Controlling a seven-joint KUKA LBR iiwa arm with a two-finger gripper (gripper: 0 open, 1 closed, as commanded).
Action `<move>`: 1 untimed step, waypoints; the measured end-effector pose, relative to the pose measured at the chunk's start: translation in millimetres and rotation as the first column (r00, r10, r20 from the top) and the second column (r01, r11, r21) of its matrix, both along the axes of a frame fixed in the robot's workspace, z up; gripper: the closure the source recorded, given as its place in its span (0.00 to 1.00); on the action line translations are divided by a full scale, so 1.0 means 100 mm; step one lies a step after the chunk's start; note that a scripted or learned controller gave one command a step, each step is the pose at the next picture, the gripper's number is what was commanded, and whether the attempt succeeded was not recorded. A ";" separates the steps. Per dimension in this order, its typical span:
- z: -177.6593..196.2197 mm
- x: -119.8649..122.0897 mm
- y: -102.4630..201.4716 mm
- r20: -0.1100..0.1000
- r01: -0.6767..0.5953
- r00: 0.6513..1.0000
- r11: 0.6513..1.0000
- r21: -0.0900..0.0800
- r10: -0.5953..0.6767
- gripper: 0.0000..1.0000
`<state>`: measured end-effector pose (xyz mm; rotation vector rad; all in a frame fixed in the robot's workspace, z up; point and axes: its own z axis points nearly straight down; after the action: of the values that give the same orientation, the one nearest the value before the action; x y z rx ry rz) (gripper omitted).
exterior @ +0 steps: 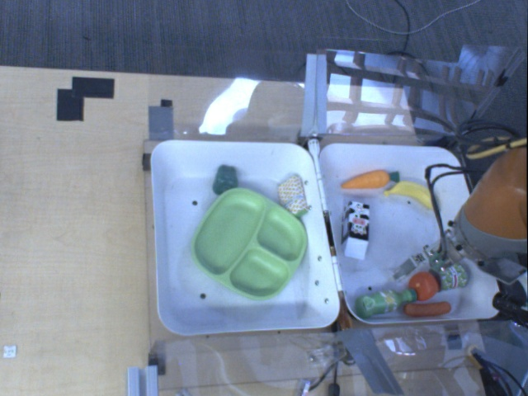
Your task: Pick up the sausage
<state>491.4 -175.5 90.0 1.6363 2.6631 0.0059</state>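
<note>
The sausage (428, 309) is a short reddish-brown link lying flat near the front wall of the right bin (388, 246). Just behind it sits a red tomato (423, 285). To its left lies a green bottle (381, 304). My gripper (435, 266) hangs low over the bin's right part, just behind the tomato and a little behind the sausage. Nothing of the sausage is inside it. The arm's orange band (498, 198) rises to the right of it.
Further back in the right bin are a carrot (367, 180), a banana (411, 192) and a small milk carton (356, 221). The left bin (173, 221) holds a green divided plate (250, 242), a dark green piece (225, 179) and a patterned item (292, 193).
</note>
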 end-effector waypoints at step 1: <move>0.12 0.03 0.01 0.006 -0.002 1.000 1.000 0.000 0.002 1.00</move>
<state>494.3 -174.5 101.9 1.6311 2.6601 0.0117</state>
